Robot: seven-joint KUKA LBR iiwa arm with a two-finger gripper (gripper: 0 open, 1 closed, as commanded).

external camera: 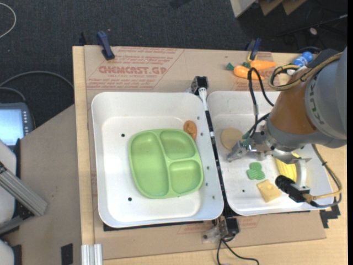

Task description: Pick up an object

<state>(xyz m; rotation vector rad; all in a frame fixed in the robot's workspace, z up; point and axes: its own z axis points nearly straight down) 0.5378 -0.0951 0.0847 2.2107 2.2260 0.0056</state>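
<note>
Nothing looks picked up yet: the arm (309,106) leans in from the right edge over the right bin (234,101), and its gripper (241,149) hangs low at that bin's centre left with metal fingers slightly spread and bare, right by a tan disc (229,137) and above a green piece (255,171) and a yellow block (267,190). Much of the right bin lies under the arm; the left bin (105,164) carries a green divided plate (165,163) and a small orange thing (190,128) too blurred to name.
</note>
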